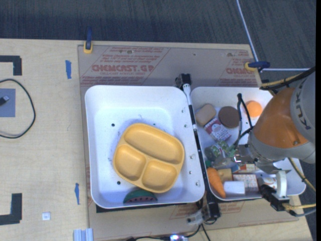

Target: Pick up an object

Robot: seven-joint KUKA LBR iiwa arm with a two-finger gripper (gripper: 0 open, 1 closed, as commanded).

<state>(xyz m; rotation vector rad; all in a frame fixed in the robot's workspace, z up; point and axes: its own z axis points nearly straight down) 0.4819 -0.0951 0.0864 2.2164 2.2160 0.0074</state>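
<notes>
**Arm down in the crowded right bin, grasp unconfirmed**

You've got the gripper (239, 160) low in the right bin (299, 187), buried among the clutter, and the wrist with its orange band (277, 120) hangs right over it, so you cannot tell whether anything sits between the tips or how wide they stand. Don't call a pick yet.

Closest to you, just below the tips, lie an orange carrot-shaped toy (216, 183) and a white cylinder (234, 187), pressed against the front wall, likely awkward to reach because the rim blocks a finger there. Right at the tips sits a green-and-white wrapped item (219, 150), the likeliest target judging by how the tool is aimed. Just beyond is a red-and-white packet (218, 131), then a tan lump (204, 114) and a brown disc (228, 116), loosely spaced, easier pickings. Farthest back, an orange ball (254, 108) peeks past the wrist.

Well off to the side of the tips, the left bin (98, 104) holds a yellow divided tray (148, 156), with a watermelon-slice toy (140, 197) tucked partly under its near edge.
</notes>
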